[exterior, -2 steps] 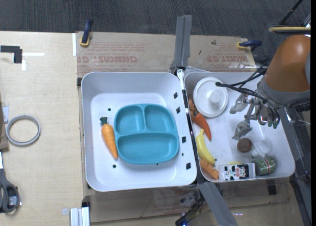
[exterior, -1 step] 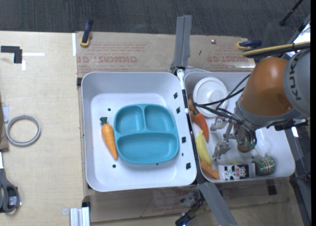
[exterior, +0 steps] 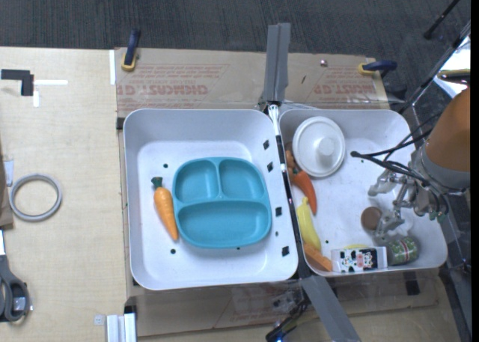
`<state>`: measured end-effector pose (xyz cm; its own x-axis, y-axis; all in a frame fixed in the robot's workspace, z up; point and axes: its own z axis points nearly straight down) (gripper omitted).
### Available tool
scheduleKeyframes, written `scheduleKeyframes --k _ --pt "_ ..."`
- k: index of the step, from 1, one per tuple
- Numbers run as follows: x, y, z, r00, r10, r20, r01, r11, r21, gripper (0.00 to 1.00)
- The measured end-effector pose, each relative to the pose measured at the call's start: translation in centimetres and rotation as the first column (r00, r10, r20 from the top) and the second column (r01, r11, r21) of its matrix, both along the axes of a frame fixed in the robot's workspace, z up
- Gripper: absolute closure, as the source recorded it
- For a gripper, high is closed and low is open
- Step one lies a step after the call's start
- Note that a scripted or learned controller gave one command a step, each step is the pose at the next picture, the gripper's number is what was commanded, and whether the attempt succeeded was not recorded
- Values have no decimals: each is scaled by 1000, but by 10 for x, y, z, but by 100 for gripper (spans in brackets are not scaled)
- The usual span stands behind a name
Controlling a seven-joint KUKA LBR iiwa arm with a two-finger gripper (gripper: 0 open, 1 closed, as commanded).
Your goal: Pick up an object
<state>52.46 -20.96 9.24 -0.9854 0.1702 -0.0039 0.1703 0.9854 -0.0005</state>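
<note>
My gripper hangs low over the right bin, near its right side, reaching in from the right. Its two metal fingers are spread apart, so it is open with nothing between them. A small brown round object lies just left of the lower finger. A green can lies just below the gripper. Next to the can is a flat box with a black and white label. A white round lid sits at the back of this bin.
An orange-red toy vegetable and a yellow one lie along the right bin's left wall. The left bin holds a blue divided plate and a toy carrot. A grey ring lies on the bench at left.
</note>
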Motion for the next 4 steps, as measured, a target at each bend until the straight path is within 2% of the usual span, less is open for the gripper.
scheduleKeyframes --k 1,2,3,4 --pt "5 -12 63 939 344 1 -344 939 -1 0" --pt "4 76 -1 975 224 -1 -224 975 2 0" --pt "94 102 0 950 309 -37 -309 951 12 0" --pt "37 118 0 954 301 -1 -301 954 0 0"
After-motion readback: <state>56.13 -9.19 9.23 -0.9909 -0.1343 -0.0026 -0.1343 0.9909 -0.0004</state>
